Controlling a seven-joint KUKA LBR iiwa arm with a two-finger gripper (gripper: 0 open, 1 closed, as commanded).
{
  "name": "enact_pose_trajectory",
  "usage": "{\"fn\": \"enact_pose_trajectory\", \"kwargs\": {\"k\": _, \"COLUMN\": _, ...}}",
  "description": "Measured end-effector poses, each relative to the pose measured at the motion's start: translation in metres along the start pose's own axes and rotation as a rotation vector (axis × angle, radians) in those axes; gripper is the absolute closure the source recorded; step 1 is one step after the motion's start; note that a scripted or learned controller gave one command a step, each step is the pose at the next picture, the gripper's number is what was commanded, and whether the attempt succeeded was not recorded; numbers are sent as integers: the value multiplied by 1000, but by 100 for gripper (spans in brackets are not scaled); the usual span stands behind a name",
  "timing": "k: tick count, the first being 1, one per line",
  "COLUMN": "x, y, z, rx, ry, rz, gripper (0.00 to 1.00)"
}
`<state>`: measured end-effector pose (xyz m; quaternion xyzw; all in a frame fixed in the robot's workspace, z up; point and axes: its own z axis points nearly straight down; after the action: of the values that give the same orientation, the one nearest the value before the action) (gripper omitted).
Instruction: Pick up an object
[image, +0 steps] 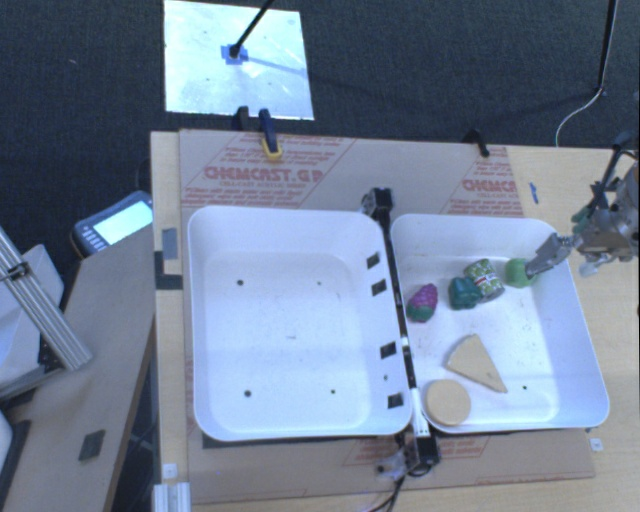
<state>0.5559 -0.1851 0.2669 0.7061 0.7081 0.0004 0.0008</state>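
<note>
Right now gripper over right bin, touching green ball; finger state unclear.

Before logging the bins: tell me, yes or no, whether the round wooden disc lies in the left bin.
No. The round wooden disc lies in the right bin, near its front left corner.

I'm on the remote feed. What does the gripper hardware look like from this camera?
The gripper is grey metal, ending in a slim, tapering tip. Behind it sits a blocky grey wrist assembly with dark fittings. A thin cable trails above it.
</note>
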Motion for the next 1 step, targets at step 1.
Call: {"fn": "enact_pose_trajectory", "kwargs": {"k": 1, "x": 0, "y": 1, "z": -11, "rx": -4, "ry": -1, "rz": -4, "gripper": 100}}
